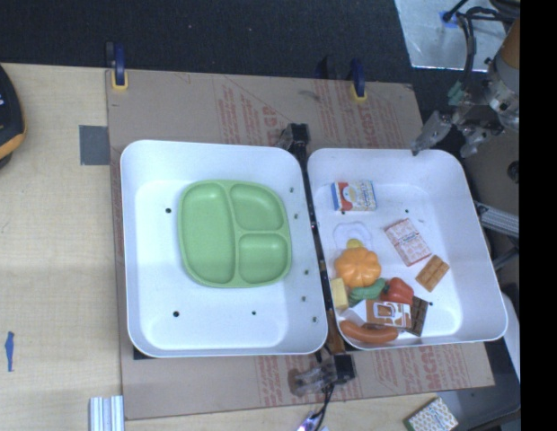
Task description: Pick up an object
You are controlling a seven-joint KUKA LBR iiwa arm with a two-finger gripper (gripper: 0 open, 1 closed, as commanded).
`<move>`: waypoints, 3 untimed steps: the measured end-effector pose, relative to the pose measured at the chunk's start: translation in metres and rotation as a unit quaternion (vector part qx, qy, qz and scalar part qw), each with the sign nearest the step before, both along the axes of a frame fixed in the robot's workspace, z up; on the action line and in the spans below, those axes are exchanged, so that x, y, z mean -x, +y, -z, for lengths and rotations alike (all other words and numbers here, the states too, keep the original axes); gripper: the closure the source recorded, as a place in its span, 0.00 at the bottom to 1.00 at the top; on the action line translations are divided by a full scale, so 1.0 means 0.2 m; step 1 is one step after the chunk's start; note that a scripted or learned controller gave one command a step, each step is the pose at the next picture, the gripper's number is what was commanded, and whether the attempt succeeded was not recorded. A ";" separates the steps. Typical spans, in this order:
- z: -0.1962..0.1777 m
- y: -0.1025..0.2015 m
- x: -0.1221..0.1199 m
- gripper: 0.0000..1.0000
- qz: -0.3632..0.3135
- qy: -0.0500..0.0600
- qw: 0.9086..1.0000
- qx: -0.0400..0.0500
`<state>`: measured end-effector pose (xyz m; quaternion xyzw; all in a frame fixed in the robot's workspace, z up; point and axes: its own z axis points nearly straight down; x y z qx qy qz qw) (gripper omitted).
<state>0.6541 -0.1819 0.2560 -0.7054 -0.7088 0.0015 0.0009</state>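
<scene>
The right bin point(458, 196) holds several small toy foods. A white carton with red and blue print point(353, 196) lies near its back left, and a pink and white packet point(406, 241) and a brown cracker point(431, 273) lie toward the right. An orange pumpkin point(358, 266) sits over a green pepper point(370, 288), a red piece point(399, 290) and a yellow block point(339, 293). At the front lie a sausage point(368, 333) and a brown printed box point(391, 312). My gripper point(443, 145) hangs just beyond the bin's back right corner, its two fingers spread and nothing between them.
The left bin point(153, 312) carries a green divided plate point(234, 233). Both bins rest on a cardboard sheet point(216, 106) clamped at the back edge. A dark device point(4, 119) sits at the far left of the bench, and cables and a metal frame stand behind the arm.
</scene>
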 end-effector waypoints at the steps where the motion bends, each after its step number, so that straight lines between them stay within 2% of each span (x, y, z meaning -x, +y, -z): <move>1: 0.69 0.01 0.38 0.00 0.001 0.008 1.000 -0.002; 2: 0.83 -0.03 0.43 0.00 0.000 0.002 1.000 -0.001; 3: 0.77 -0.04 0.43 1.00 -0.001 0.001 1.000 0.000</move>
